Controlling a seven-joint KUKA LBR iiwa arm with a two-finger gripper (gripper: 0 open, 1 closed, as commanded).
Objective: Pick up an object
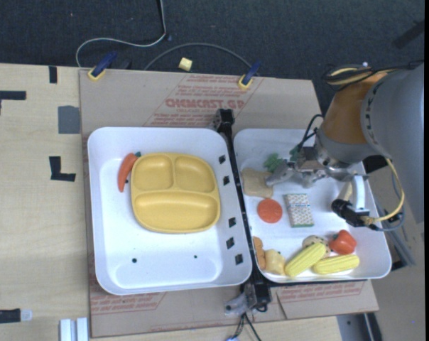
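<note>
1. Broccoli (275, 163), a small green piece, lies in the far part of the right bin (379, 261), just beside the gripper (284, 174) and likely its target; nothing is lifted yet.
2. Gripper state: the fingertips are too small and cluttered to read, so I cannot tell whether they are apart or together, or whether anything sits between them.
3. Doing the step well, as a judgement: centre over the green piece and come straight down, since a beige piece (254, 182) lies just to its near-left and could be caught too.
4. Neighbours: a red disc (270, 211) and a speckled block (298, 209) sit nearer, apart from the broccoli.
5. Edges: the black divider (232, 183) between the bins is close on the left.
6. Open room: bare white floor lies on the far-right side of the bin; the near edge is crowded by corn cobs (321, 259) and a tomato (343, 242).
7. Left bin (108, 261): yellow tray (175, 192) and a carrot (126, 170), well apart.
</note>
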